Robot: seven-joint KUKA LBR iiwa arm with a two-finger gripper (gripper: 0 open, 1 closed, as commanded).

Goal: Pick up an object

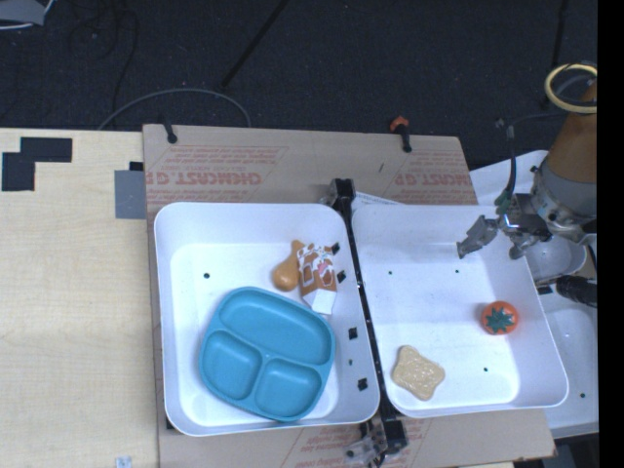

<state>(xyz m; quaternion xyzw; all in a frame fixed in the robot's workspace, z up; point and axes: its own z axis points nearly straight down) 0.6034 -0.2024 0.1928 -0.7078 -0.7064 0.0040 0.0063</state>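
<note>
Bench surface: pale wood panel at left with black and grey patches, a brown cardboard sheet (292, 169) with reversed red print under two shallow white bins; dark carpeted floor with loose cables behind. Landmark: the black divider (357, 300) where the bins meet. Left bin (180, 261), left of divider: blue three-compartment tray (265, 352) lying flat, its right edge near the divider; above the tray, just beside the divider, an orange-tan toy piece (287, 270) touching a brown-and-white patterned piece (317, 268). Right bin (429, 252), right of divider: tan toast-shaped piece (418, 372) flat on the floor, low and near the divider; small round red-orange object with a green centre (498, 318), tomato-like, well right of the divider near the far wall. Arm enters from the right, orange band visible; gripper (495, 234) sits over the upper right part of the right bin, fingers spread apart, nothing between them. Red-orange object lies below the gripper in the view, apart from it, not touching; toast piece lies further off, toward the divider.
</note>
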